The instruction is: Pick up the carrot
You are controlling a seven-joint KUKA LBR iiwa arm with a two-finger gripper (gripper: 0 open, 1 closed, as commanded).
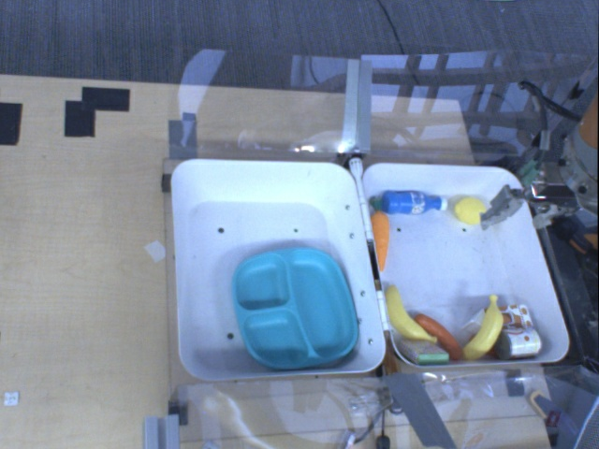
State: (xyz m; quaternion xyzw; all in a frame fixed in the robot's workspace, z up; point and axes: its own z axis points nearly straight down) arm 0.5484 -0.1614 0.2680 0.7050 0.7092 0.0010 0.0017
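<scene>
Light is even and fairly bright, cool in tone, coming from overhead. My desk (84, 279) reads flat pale tan with no hot spots. The two white bins come close to washing out; the left bin (197, 251) shows a soft grey gradient along its inner walls. Soft, short shadow under the blue tray (295, 307), falling toward its lower left. Clear plastic sheeting (281, 143) at the bins' far edge catches pale glare streaks. Picture is slightly soft overall, low resolution; small items in the right bin (524, 251) blur at their edges. My tool (501, 206) at far right is dim and smeared.
</scene>
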